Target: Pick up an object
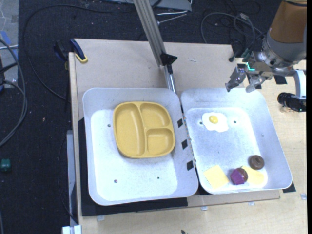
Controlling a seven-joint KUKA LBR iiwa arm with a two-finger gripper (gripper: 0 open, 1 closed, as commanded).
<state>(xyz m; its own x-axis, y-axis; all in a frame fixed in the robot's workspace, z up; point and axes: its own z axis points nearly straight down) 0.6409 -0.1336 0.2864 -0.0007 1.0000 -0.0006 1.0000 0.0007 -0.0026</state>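
The gripper (242, 80) hangs above the far rim of the right bin (273, 130), fingers spread apart with nothing between them; the arm (287, 28) rises behind it. Inside that bin, a fried egg (215, 122) lies toward the far wall; a purple object (238, 176) sits at the near wall, between a pale yellow slice (215, 176) and a brown round piece (256, 162). Beside the right bin, the left bin (97, 179) bears a yellow divided plate (144, 129).

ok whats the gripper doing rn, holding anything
Gripper: open, holding nothing, above the right bin's far edge.
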